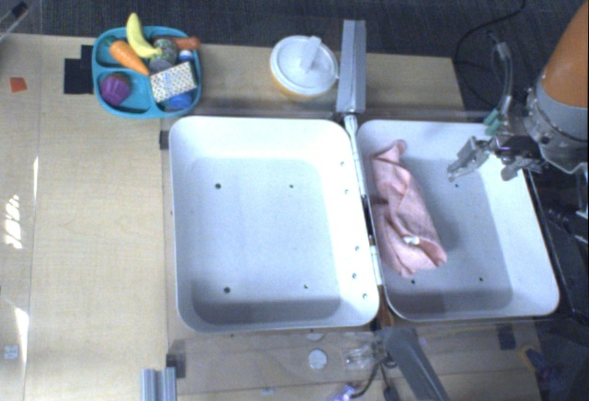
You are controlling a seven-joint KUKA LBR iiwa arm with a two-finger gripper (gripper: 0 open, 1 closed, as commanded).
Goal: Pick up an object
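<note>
1. Because the only loose thing in the bins is a pink cloth [403,217], I take it as the object to pick up. It lies crumpled in the right bin [497,289], along its left wall, and reaches from near the back down past the middle.
2. The cloth looks soft, light and limp, so it will probably fold and hang when lifted, not keep its shape. It cannot break, and it should not slip much.
3. A good place to take hold is, I think, a raised fold, for example the thick bunched part near its lower end, where the fingers can pinch several layers.
4. The gripper [486,160] hangs over the back right part of the same bin, well apart from the cloth. Its fingers [463,162] stand apart and hold nothing.
5. The left bin [267,298] plays no part here.
</note>
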